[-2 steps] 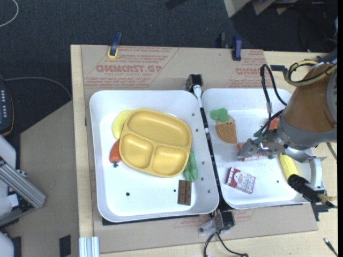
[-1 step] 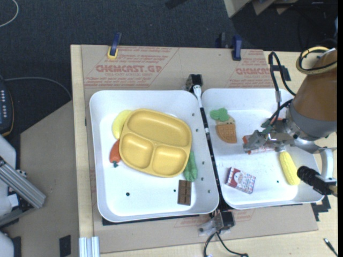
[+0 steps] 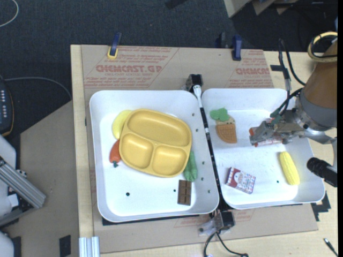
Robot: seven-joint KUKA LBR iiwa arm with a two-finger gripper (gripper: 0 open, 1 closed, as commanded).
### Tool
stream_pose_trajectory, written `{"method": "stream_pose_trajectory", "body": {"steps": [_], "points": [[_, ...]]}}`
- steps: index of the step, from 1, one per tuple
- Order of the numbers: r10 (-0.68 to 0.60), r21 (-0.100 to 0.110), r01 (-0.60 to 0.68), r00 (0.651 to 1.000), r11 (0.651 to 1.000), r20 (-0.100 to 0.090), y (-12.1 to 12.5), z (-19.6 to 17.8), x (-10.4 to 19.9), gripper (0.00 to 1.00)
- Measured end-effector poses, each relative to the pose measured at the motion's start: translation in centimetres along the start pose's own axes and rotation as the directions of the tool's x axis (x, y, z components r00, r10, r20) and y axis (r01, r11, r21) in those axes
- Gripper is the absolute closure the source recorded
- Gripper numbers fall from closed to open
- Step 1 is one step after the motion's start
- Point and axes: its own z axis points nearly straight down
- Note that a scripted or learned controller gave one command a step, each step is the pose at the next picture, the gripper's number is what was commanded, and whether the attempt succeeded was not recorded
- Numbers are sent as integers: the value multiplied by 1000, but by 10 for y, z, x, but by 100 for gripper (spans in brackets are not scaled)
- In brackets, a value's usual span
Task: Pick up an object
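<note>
While the jaws (image 3: 256, 135) are hanging low in the right bin (image 3: 268, 98), their gap unreadable, between the carrot toy (image 3: 226, 130) and corn cob (image 3: 289, 167), they are risking closing on nothing.

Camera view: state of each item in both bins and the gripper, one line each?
Yellow divided plate: upright, left bin.
Chocolate bar: flat, left bin.
Carrot toy: flat, right bin.
Corn: lying loose, right bin.
Red box: flat, right bin.
Gripper: low in right bin, holding nothing visible.
</note>
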Motion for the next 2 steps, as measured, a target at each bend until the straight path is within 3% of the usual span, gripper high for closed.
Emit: {"method": "stream_pose_trajectory", "body": {"steps": [1,2], "points": [[-5,3,5,1000,1000,-3,22,-9,52,100],[-5,10,5,1000,1000,-4,37,12,103,100]]}}
